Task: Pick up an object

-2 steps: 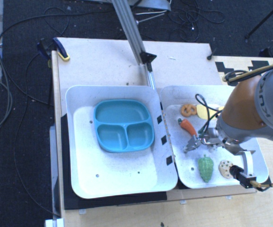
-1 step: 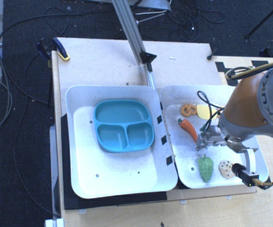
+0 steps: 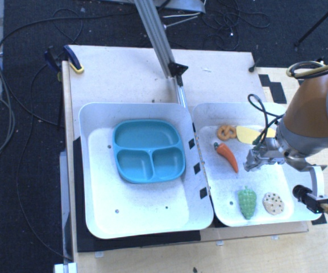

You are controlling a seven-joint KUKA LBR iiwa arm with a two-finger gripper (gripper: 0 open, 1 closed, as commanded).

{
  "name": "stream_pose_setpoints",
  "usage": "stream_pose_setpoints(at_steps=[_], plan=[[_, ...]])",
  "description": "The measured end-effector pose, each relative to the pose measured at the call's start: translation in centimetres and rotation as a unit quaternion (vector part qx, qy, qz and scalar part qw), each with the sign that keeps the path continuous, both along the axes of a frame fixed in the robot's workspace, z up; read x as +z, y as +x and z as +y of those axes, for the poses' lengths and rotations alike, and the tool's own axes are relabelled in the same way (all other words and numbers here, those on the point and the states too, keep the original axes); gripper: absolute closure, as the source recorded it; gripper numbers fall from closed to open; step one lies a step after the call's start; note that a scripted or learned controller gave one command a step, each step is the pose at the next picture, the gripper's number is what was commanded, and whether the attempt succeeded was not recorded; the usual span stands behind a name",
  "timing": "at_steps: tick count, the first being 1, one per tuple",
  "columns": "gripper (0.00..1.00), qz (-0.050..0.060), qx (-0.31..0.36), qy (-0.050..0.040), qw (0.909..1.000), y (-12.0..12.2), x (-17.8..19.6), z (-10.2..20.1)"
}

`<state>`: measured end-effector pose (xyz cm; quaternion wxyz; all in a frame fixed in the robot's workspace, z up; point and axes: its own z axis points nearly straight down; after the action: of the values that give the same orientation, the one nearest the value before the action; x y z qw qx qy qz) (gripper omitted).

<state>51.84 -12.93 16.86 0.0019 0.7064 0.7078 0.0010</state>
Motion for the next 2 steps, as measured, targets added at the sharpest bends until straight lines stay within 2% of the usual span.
stream_pose_setpoints(at_steps=[1,2], plan=[[1.00,-0.001,0.001,-0.0001,1.0000,-0.3,6.1,0.6],[1.00,-0.001,0.001,-0.0003,1.0000,-0.2,10.3,0.5]])
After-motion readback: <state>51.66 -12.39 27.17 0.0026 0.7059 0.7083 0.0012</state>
